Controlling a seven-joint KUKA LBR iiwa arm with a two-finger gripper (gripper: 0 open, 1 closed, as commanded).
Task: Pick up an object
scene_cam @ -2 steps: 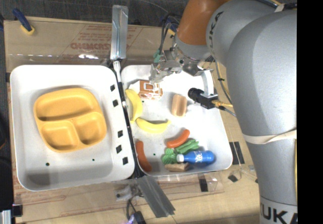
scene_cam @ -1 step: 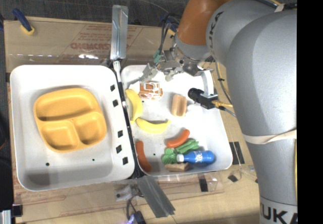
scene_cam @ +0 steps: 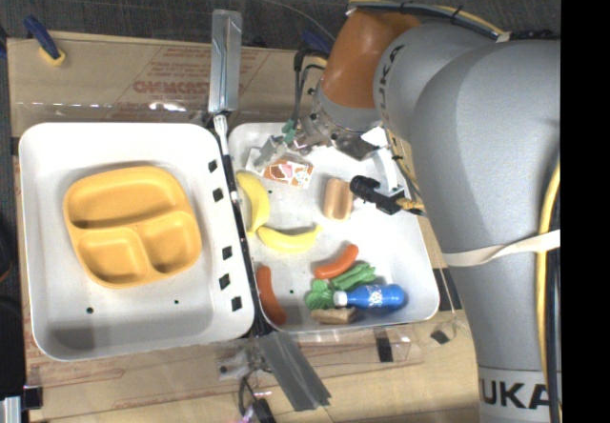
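End effector (scene_cam: 303, 138) is hanging low over the far left corner of the right bin (scene_cam: 419, 250); its grip state cannot be told from here. Just near of it a small red-and-white packet (scene_cam: 289, 171) is lying. A tan cylinder (scene_cam: 335, 198) is sitting right of the packet. Two bananas (scene_cam: 268, 221) are resting along the bin's left side. A yellow divided tray (scene_cam: 132, 221) is occupying the left bin (scene_cam: 48, 316).

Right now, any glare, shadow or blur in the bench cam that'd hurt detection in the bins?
Camera view: lighting is even and soft, with no hard glare on the white bins. The arm shades the right bin's upper corner, where the gripper sits in clutter and its fingers are hard to resolve. The yellow tray, bananas and blue bottle read clearly; overall the image is slightly soft.
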